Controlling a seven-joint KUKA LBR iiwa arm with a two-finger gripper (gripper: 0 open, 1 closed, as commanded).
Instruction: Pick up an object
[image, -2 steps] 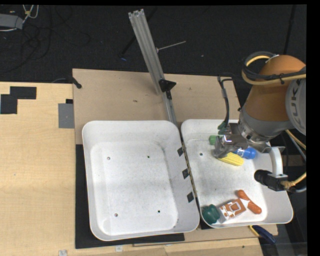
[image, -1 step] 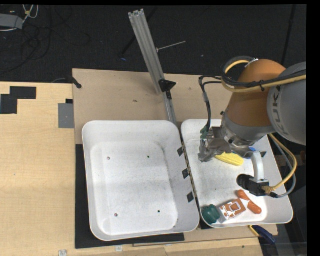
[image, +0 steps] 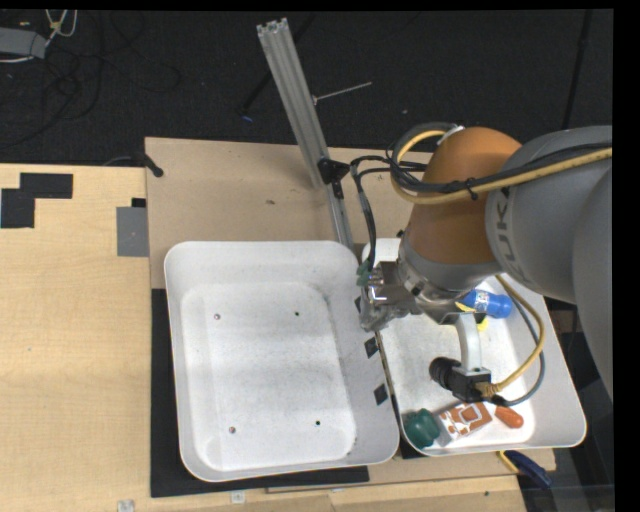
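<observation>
The grey arm with its orange band reaches in over the right-hand bin, and its wrist hangs low above that bin's upper left part. The jaws sit at the left end of the wrist, right over the seam where the two bins meet. They are small and dark against the metal bracket, and I cannot tell whether they are open or closed, nor whether anything is between them.

The objects to pick lie below and to the right of the jaws, in the lower part of the right-hand bin. A dark green rounded object rests near the bin's lower left corner. Just beside it, further right, lies a flat orange and white patterned item, and an orange-red piece touches or nearly touches its right end. A blue and white object lies level with the jaws and to their right, partly hidden behind the wrist and a yellow cable. A black fitting on the arm hangs above the bin floor between these things.

The left-hand bin spreads out to the left of the jaws. Both bins rest on the tabletop.
</observation>
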